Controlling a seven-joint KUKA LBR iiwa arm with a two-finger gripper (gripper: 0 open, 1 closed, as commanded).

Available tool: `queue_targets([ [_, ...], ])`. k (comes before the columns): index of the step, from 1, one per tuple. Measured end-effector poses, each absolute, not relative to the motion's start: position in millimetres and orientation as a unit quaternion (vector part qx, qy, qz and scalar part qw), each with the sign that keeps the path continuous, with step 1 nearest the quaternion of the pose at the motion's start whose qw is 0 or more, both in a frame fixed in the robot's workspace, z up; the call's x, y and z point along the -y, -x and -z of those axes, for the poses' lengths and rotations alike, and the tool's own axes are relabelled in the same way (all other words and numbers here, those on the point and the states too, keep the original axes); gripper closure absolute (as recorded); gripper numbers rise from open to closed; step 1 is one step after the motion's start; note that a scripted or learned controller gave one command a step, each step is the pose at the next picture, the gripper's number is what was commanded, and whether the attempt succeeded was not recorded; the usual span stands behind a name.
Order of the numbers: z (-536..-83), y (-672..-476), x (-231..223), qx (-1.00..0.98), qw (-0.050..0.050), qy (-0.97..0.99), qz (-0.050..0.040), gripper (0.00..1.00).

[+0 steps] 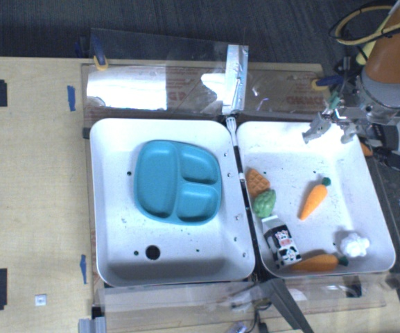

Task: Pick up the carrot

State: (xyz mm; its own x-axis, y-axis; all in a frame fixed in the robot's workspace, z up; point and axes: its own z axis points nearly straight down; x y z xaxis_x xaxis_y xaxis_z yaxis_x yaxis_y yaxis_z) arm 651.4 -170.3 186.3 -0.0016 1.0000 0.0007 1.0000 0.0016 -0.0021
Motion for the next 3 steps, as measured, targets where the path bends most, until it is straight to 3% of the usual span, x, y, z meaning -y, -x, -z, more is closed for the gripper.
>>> queue_targets([
  [1, -87, -597.0, 184, 0.680, -0.001, 0.734, 0.0009, 0.00],
  [2, -86, -583.2, 175, 0.587, 0.000, 0.809, 0.0010, 0.00],
  [3, -96, -584.5, 176, 0.588, -0.001, 0.809, 0.0019, 1.00],
])
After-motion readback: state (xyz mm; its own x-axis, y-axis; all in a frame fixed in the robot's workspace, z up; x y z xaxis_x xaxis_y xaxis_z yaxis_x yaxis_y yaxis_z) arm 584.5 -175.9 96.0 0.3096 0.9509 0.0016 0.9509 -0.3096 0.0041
